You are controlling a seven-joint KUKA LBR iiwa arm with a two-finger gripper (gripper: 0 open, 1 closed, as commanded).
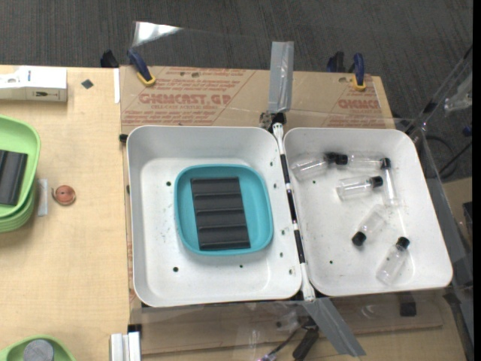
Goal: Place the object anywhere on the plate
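Observation:
A teal plate point(259, 201) lies in the left white bin point(150, 262). A black ribbed block point(219, 213) rests on the plate's middle. In the right white bin point(425, 194) lie several clear vials with black caps: one near the top left point(319, 164), one in the middle point(359, 186), one lower down point(368, 226) and one near the bottom right point(394, 258).
Brown cardboard point(225, 96) with two clamps point(140, 66) backs the bins. On the wooden bench at the left sit a green tray point(22, 138), a white box point(34, 85) and a small round orange piece point(65, 195).

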